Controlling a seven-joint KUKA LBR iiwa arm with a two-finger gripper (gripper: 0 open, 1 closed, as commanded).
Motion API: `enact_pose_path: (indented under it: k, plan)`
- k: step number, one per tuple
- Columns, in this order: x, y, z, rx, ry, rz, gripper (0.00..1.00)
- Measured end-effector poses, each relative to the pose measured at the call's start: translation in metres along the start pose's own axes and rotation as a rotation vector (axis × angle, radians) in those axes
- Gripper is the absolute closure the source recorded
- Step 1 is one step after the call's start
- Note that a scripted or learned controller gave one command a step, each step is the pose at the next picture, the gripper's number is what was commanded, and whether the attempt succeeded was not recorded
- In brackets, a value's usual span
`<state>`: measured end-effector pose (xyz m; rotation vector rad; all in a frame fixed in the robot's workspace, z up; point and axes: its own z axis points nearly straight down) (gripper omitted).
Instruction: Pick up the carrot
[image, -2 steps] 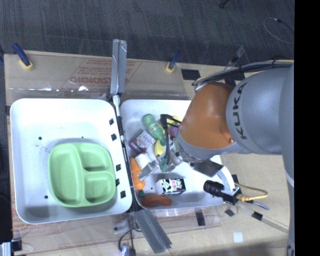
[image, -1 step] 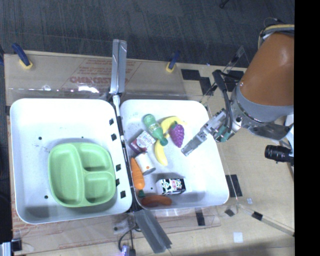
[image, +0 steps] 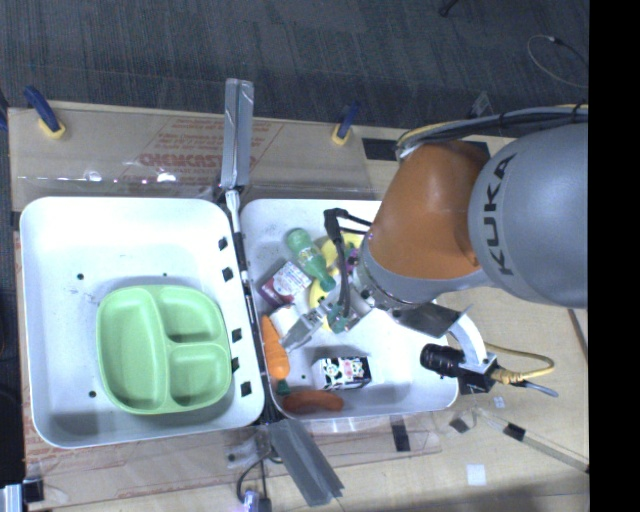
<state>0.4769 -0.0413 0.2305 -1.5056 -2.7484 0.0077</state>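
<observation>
**Arm poised over the right bin, carrot lying free at the bin's left wall**

The carrot (image: 273, 347) lies in the right bin (image: 425, 400), close against its left wall beside the divider between the two bins, its long axis running near to far. Nothing rests on top of it. A reddish sausage-shaped item (image: 313, 402) lies just beyond its near end, and a small black-and-white carton (image: 345, 371) sits to its right. Farther off in the same bin are a green bottle (image: 305, 249), a dark red packet (image: 284, 284) and some yellow pieces. The left bin (image: 60, 230) holds a green divided tray (image: 165, 348).

Handling, as a judgement: the carrot looks light, stiff and smooth, probably a plastic toy, so it may roll or slip under a pinch. The best hold seems to be across its thicker middle, fingers closing left to right, although the bin wall leaves little room on the left side.

The arm reaches in from the right, its orange band and grey link above the far-right part of the bin, the wrist angled down and leftward. The gripper (image: 318, 322) is low, just right of the carrot's far end and apart from it. Whether it is open or closed cannot be told here; nothing is visibly held.
</observation>
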Motion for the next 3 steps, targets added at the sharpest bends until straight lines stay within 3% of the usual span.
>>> enact_pose_path:
  k: [1, 2, 3]
  plan:
    - [0.040, 0.025, 0.043, 0.001, 0.001, -0.222, 0.00]
    - [0.010, 0.006, 0.043, 0.001, 0.002, -0.418, 0.00]
    - [0.061, 0.039, 0.043, 0.000, 0.000, -0.450, 0.00]
